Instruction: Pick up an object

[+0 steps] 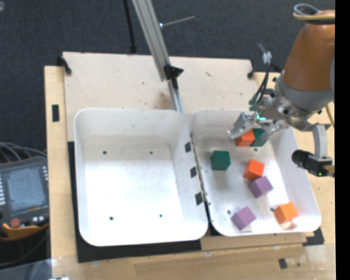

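Observation:
My gripper (249, 130) hangs over the back part of the right bin (306, 191). Directly at its tip are a red-orange block (244, 139) and a dark green block (259, 137), both partly hidden by the gripper; I cannot tell whether either is held or whether they lie on the bin floor. Loose in the same bin lie a green cube (220, 160), an orange cube (254, 169), a purple cube (260, 186), a second purple cube (243, 217) and another orange cube (286, 212) near the front right corner.
The left bin (81, 174) stands beside the right one, sharing a middle rim. A slanted metal strut (154, 34) rises from behind the bins. A teach pendant (20, 191) lies off the bench at the left.

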Tool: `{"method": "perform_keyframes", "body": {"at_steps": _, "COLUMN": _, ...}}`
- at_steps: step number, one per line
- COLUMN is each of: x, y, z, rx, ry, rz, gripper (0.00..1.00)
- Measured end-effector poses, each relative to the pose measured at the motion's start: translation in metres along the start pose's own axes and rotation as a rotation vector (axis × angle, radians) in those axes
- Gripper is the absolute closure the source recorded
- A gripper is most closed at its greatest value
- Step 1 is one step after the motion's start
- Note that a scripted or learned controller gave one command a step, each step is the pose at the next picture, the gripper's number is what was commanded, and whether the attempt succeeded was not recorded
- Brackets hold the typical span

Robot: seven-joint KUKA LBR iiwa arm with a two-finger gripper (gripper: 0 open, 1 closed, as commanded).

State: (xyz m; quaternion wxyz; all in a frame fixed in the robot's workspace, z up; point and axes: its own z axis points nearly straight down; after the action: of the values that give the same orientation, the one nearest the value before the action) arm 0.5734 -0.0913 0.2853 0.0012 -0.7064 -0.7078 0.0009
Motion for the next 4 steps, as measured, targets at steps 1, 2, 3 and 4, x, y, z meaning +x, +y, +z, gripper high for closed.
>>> {"method": "perform_keyframes", "body": {"at_steps": 1, "x": 0.000, "y": 0.001, "z": -0.002, "rx": -0.004, "ry": 0.000, "rz": 0.002, "gripper": 0.00}}
{"method": "perform_keyframes", "body": {"at_steps": 2, "x": -0.009, "y": -0.001, "z": 0.059, "rx": 0.002, "ry": -0.002, "rz": 0.004, "gripper": 0.00}}
{"method": "perform_keyframes", "body": {"at_steps": 3, "x": -0.014, "y": -0.002, "z": 0.102, "rx": 0.001, "ry": -0.002, "rz": 0.004, "gripper": 0.00}}
{"method": "perform_keyframes", "body": {"at_steps": 4, "x": -0.025, "y": 0.002, "z": 0.154, "rx": 0.002, "ry": -0.002, "rz": 0.004, "gripper": 0.00}}
